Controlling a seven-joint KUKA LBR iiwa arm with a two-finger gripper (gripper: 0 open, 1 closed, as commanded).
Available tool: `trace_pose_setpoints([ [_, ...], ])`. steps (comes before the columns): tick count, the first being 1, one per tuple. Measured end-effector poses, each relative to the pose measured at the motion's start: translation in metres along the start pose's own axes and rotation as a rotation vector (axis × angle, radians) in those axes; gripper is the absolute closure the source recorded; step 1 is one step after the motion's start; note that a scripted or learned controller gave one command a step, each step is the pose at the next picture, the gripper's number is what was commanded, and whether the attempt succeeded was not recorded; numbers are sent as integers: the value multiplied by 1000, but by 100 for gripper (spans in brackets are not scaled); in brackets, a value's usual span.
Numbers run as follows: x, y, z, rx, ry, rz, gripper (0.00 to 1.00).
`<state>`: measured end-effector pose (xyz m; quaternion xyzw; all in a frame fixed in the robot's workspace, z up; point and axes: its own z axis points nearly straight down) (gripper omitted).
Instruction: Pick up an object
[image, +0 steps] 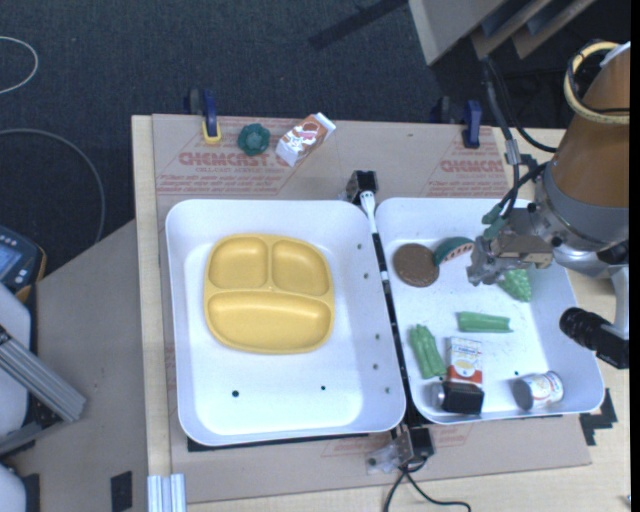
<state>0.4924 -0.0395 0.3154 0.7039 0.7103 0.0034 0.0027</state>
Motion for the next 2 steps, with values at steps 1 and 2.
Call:
trace_pose_setpoints([
  [1, 57, -12, -16, 4, 0, 1, 100],
  [2, 115, -11, -85, -1, 2, 1, 100],
])
